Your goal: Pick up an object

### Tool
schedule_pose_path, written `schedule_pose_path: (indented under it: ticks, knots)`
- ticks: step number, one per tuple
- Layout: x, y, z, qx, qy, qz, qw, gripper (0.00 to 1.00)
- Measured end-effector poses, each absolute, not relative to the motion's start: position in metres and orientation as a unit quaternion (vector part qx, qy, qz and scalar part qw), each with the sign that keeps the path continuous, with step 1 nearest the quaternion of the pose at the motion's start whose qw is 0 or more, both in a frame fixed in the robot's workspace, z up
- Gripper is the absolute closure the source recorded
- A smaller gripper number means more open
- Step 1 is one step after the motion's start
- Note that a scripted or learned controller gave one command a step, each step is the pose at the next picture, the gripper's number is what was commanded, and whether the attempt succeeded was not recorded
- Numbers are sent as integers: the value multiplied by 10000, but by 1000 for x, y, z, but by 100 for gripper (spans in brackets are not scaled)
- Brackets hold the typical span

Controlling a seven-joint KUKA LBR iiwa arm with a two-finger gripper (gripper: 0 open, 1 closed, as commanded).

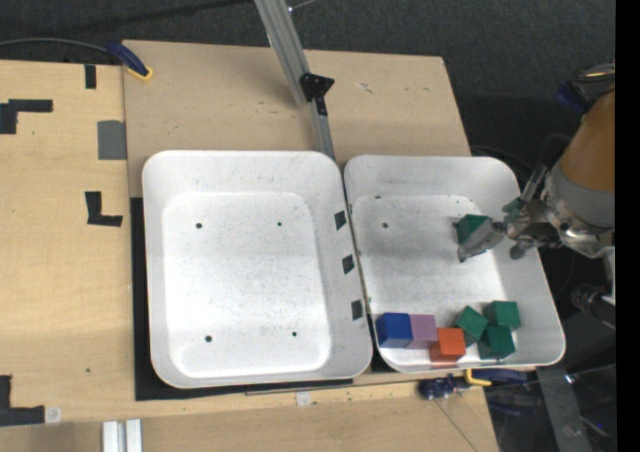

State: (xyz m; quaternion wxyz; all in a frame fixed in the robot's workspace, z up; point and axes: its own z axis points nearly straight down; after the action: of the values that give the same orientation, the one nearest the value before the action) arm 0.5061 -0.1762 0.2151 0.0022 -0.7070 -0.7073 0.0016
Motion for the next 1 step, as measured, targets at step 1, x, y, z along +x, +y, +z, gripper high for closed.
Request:
schedule_pose_path:
  ticks: [1]
  knots:
    - [504,-171,151,-7068,-7074,23,39,0]
